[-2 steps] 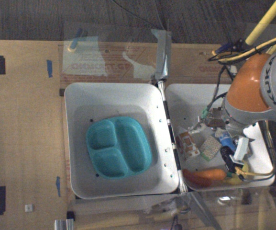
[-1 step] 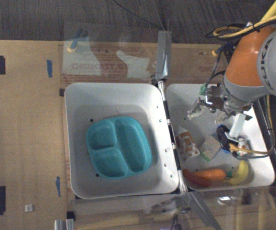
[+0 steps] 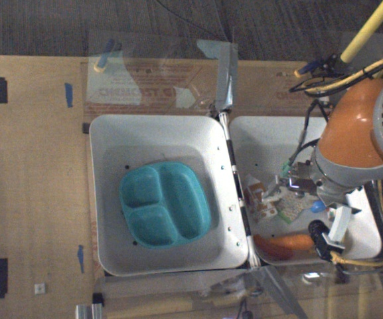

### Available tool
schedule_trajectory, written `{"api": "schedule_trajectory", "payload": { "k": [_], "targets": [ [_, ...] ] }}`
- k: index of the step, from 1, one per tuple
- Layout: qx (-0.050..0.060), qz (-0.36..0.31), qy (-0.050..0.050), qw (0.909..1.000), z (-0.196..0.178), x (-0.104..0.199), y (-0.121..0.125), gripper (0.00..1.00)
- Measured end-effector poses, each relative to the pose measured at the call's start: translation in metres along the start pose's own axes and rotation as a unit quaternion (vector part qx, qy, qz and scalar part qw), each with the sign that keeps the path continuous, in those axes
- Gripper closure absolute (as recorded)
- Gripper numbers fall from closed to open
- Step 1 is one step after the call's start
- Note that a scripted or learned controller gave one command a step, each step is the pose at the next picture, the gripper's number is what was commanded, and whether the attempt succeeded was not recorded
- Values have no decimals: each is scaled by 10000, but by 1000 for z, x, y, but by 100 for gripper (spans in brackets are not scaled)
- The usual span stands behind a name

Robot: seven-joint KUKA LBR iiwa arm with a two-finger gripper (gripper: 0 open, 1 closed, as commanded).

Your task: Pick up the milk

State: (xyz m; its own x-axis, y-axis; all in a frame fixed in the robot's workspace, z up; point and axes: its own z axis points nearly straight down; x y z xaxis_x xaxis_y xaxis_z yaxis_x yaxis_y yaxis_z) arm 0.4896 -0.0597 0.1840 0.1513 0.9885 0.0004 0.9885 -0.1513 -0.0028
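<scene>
Spanning the frame's middle, a tan wooden bench [image 3: 32,198] meets dark carpet [image 3: 58,12] toward 12 o'clock. Two white bins sit edge to edge: the left bin [image 3: 105,145] holds a teal divided plate [image 3: 165,204] with bare floor all round it. The right bin [image 3: 261,138] is crowded toward 6 o'clock: the milk carton [image 3: 260,201] lies near the shared rim, an orange carrot-like item [image 3: 283,244] along the front wall. At 3 o'clock of the milk hangs the gripper [image 3: 296,188]; whether it is open I cannot tell.
</scene>
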Motion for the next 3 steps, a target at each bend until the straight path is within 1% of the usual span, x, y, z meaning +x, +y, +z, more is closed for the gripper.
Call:
{"api": "schedule_trajectory", "payload": {
  "k": [1, 2, 3],
  "targets": [
    [-118, -863, 47, 9962, 70, -23, 2, 0],
    [-179, -829, 33, 9964, 56, -27, 5, 100],
    [-136, -831, 38, 9964, 60, -26, 3, 0]
  ]
}}
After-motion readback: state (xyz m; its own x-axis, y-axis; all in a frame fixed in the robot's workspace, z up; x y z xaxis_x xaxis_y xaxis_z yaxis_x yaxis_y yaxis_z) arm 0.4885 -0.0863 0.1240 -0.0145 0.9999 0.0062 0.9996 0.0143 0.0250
